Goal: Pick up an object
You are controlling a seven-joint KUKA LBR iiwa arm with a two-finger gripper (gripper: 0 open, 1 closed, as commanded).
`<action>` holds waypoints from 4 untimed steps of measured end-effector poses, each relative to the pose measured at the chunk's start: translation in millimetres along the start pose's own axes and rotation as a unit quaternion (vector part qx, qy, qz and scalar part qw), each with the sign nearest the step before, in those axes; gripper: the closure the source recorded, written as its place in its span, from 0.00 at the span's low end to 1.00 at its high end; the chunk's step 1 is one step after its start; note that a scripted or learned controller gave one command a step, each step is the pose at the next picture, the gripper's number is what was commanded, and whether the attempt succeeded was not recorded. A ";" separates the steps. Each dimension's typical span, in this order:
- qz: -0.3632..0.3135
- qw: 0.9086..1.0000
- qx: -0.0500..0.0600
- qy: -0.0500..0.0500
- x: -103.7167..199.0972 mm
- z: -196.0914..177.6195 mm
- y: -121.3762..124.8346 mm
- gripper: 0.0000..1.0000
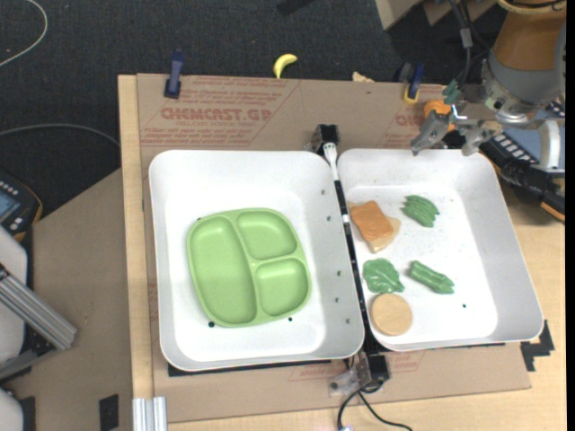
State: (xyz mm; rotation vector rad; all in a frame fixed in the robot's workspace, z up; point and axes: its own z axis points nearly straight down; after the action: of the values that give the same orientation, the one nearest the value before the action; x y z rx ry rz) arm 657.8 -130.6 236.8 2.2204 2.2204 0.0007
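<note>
The right bin (503, 241) holds an orange bread-like wedge (374, 224), a round tan cookie (392, 314) and three green leafy pieces: one at the back (420, 210), one by the divider (382, 277), one in the middle (432, 277). My gripper (447, 136) hangs above the right bin's back rim, well clear of all these objects. Its two fingers are spread apart with nothing between them.
The left bin (171, 241) bears a green three-compartment plate (249, 265). A black hinge strip (340, 206) runs between the bins. Blue clamps (173, 74) and a yellow banana-shaped toy (284, 63) sit at the cardboard's back edge. Cables lie at the right.
</note>
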 end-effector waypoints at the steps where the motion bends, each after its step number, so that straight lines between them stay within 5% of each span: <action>1: 0.000 1.000 -0.002 0.000 33.2 138.7 -59.0 0.00; 3: 0.003 1.000 -0.005 0.000 30.4 147.4 -176.7 0.00; 4: -0.004 1.000 -0.004 0.001 89.6 46.0 -176.8 0.00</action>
State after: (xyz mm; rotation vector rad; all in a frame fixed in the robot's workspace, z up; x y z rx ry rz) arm 481.1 -41.0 190.6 2.2089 2.2249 0.0121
